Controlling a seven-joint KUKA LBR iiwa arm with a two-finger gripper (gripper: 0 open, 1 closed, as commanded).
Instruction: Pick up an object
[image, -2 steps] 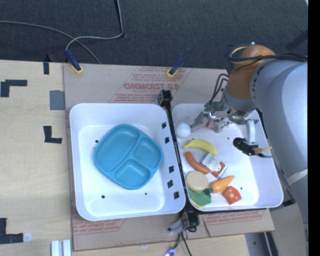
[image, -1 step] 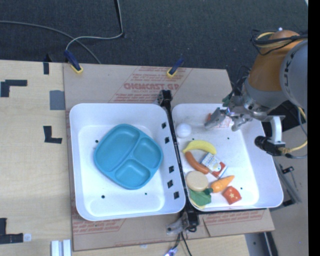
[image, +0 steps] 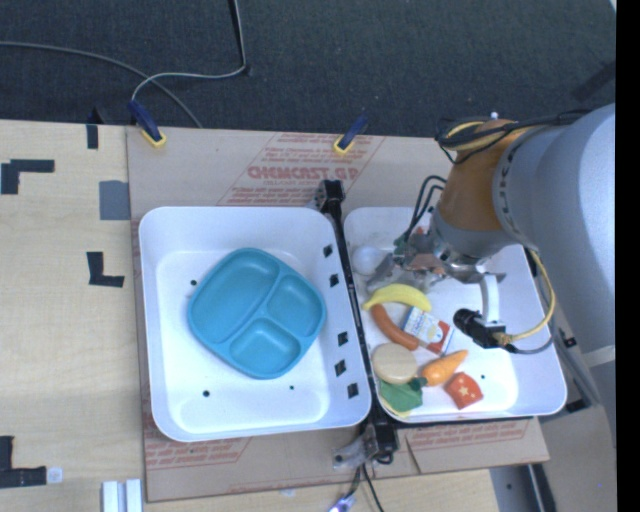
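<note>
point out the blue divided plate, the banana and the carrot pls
blue divided plate (image: 257, 312): camera view, left bin, point on the ridge where its compartments meet.
banana (image: 398, 296): camera view, right bin, point on the middle of its curve.
carrot (image: 443, 367): camera view, right bin, point on its orange body.

Fingers (image: 392, 262) hidden beneath the wrist.

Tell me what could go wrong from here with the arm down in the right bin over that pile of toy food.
1. The food is tightly clustered: the banana touches the hot dog and a small packet, so a grab may catch two items or push them apart.
2. The hand sits above the banana near the bin divider, where the wall could block it.
3. The yellow cable loops low over the bin and might snag.
</note>
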